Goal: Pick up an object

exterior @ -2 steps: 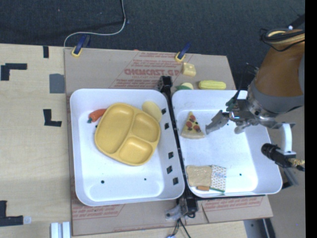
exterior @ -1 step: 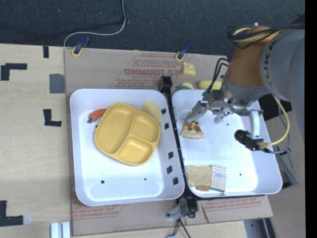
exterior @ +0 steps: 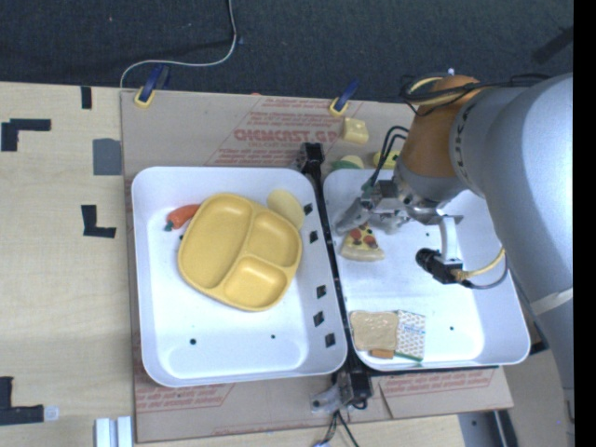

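Observation:
My gripper (exterior: 369, 222) hangs low in the right bin (exterior: 484, 277), near its back left corner, and looks open. Right under and just in front of it lies a toy pizza slice (exterior: 361, 245), yellow with red spots; it rests on the bin floor and is not held. At the front of the same bin lies a flat tan cracker-like piece (exterior: 374, 329) against a small printed packet (exterior: 411, 333). The grey arm with its orange band (exterior: 430, 142) comes in from the right above this bin.
The left bin (exterior: 158, 343) holds a yellow divided plate (exterior: 240, 251), an orange carrot (exterior: 182, 215) at its back left and a pale yellow piece (exterior: 287, 206) at its back right. A yellow block (exterior: 355, 130) and a greenish object (exterior: 347, 163) lie behind the right bin.

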Robot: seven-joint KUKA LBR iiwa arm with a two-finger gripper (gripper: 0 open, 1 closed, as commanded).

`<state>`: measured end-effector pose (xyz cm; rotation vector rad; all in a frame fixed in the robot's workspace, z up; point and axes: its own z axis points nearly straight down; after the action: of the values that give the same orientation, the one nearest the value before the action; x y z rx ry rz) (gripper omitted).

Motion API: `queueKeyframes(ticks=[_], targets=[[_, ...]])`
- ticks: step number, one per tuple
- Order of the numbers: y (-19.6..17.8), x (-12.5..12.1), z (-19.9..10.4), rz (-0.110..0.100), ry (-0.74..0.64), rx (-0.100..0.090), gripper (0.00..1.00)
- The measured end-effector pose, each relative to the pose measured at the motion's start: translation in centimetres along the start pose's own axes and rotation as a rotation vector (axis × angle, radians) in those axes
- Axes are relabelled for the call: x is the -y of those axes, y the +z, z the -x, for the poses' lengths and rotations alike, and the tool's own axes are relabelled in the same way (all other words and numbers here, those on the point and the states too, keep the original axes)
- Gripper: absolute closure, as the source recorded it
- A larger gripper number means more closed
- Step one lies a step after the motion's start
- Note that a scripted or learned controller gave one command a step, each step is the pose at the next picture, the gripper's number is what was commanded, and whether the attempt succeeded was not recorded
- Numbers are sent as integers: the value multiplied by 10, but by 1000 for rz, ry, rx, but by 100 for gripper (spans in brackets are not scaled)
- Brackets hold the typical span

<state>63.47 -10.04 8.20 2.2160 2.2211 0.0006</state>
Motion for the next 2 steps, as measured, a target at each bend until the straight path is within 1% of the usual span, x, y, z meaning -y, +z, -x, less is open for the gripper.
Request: queueKeyframes(ticks=[1, 2], targets=[[-2, -8, -7, -4, 0, -3, 0], [-12, -8, -8, -5, 0, -4, 100]])
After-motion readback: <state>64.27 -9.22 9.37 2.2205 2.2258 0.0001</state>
